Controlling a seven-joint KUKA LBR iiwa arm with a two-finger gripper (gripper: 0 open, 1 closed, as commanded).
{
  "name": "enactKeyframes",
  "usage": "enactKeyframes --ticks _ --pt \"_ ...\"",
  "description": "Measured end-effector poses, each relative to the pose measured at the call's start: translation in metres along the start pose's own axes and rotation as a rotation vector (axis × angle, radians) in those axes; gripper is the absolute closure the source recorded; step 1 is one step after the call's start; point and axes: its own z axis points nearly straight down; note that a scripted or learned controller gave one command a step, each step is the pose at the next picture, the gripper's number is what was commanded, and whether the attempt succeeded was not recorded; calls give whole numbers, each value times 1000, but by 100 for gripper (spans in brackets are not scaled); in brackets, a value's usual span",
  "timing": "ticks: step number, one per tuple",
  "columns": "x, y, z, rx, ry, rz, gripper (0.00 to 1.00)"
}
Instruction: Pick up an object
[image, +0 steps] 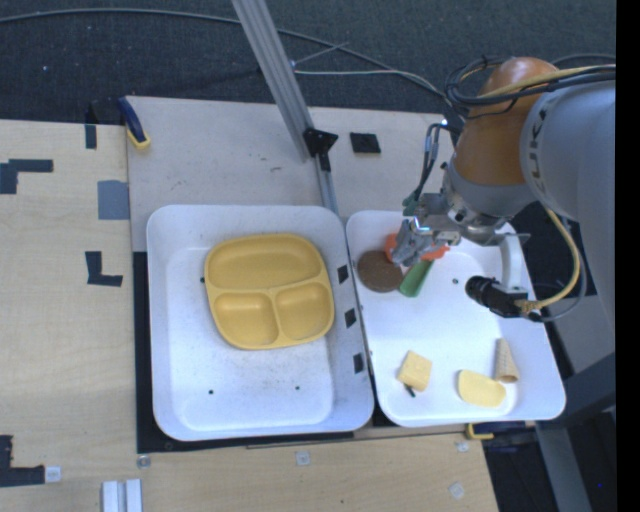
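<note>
Nearest the camera, along the 6 o'clock edge of the right bin (545, 395), three small pieces: a pale yellow wedge (415, 370) like a cheese block, a flatter yellow slice (481, 389) just to its 3 o'clock, and a tan cone (506, 360) standing near the bin's 4 o'clock corner. All three lie apart from one another.

Left bin (170, 300) carries a yellow divided plate (268, 290), three compartments, nothing in them.

Arm enters from 3 o'clock; grey body, orange band above the wrist. Gripper (412, 248) sits low over the 11 o'clock part of the right bin. Directly under and beside it, a cluster: a brown disc (378, 271) lying flat, a green stick-shaped piece (412, 279) angled toward 6 o'clock, and a bit of orange-red (434, 254) at its upper end, likely a toy carrot or similar. Jaws: cannot tell whether released or clenched; the wrist housing hides the tips, and nothing is clearly seen between them.

Likely target is that cluster. Judgement on handling: these look like hollow plastic play food, light, stiff, smooth and somewhat slippery. Green piece is narrow and would suit a pinch across its short axis near mid-length. Brown disc lies flat against the bin floor and offers little edge; poor candidate. Crowding is a risk: closing on one piece could nudge its neighbour aside.
</note>
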Motion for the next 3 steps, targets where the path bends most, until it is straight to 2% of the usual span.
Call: enactKeyframes --ticks 1,2,3 --pt "50 -7 -6 1 2 -3 100" --pt "104 7 -15 -1 1 -2 100" --pt "149 2 -15 0 1 -3 100"
